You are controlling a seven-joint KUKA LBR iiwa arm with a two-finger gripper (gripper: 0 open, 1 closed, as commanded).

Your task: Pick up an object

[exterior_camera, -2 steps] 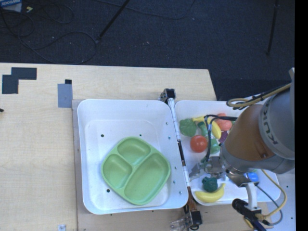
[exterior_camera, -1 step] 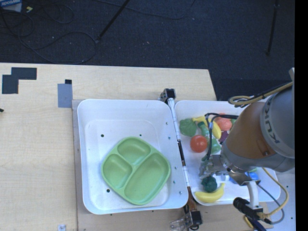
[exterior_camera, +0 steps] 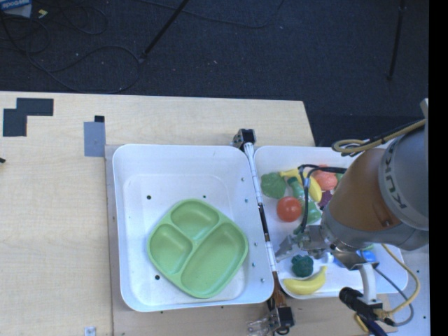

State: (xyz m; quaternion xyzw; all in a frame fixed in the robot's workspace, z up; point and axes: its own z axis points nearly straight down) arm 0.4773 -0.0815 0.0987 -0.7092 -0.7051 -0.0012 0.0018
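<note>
I see the gripper (exterior_camera: 297, 243) low in the right white bin (exterior_camera: 399, 271), just above a small dark green broccoli-like toy (exterior_camera: 302, 264); whether it grips anything I cannot tell. At six o'clock from the broccoli lies a yellow plastic banana (exterior_camera: 306, 283); at twelve o'clock, a red round tomato (exterior_camera: 288, 208). The left white bin (exterior_camera: 133, 187) holds a light green three-compartment plate (exterior_camera: 198, 247).

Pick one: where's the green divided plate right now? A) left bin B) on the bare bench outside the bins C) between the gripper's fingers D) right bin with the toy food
A: the green divided plate lies flat on the floor of the left bin, alone there, while the toy food such as the red tomato and banana sits in the right bin by the arm.
</note>
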